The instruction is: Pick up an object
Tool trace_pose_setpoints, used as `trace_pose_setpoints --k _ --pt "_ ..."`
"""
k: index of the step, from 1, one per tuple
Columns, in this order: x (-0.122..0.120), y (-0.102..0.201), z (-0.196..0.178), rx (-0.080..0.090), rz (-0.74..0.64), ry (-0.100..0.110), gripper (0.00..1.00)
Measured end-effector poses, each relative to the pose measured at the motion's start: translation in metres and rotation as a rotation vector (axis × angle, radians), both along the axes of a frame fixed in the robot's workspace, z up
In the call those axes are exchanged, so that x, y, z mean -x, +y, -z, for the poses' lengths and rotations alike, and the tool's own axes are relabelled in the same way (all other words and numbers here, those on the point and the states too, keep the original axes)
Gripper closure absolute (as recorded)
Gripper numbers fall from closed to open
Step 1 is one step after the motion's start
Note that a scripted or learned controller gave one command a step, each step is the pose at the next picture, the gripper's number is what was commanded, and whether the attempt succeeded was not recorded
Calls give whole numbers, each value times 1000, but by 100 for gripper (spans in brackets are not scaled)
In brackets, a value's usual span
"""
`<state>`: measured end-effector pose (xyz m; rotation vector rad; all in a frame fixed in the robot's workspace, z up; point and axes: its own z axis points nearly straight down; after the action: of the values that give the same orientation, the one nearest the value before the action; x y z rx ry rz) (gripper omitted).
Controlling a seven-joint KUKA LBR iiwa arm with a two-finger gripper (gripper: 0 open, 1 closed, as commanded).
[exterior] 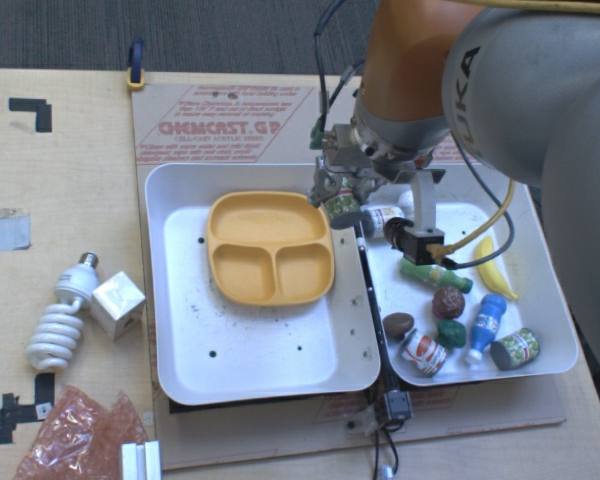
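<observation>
My gripper (pixel 337 201) hangs low over the divider between the two bins, at the far edge of the yellow divided plate (pixel 272 246) in the left bin (pixel 180 348). A small dark green thing (pixel 343 209) shows right under it; whether it is gripped is hidden. Just to its right lies a small white bottle (pixel 382 219). The right bin (pixel 555 358) holds a green stick-shaped toy (pixel 435 273), a banana (pixel 496 268), a brown ball (pixel 448 302), a brown oval piece (pixel 398 324), a red-and-white can (pixel 423 353), a blue bottle (pixel 487 322) and a green can (pixel 515 348).
The arm's big grey and orange body covers the far right of the right bin. Outside the bins, on the left of the bench, lie a spiral light bulb (pixel 62 313), a white cube (pixel 118 300) and a red mesh bag (pixel 75 438).
</observation>
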<state>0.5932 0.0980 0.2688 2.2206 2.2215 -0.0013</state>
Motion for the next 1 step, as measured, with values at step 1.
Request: trace_pose_setpoints --k 1 --pt "70 71 4 0 1 1 100"
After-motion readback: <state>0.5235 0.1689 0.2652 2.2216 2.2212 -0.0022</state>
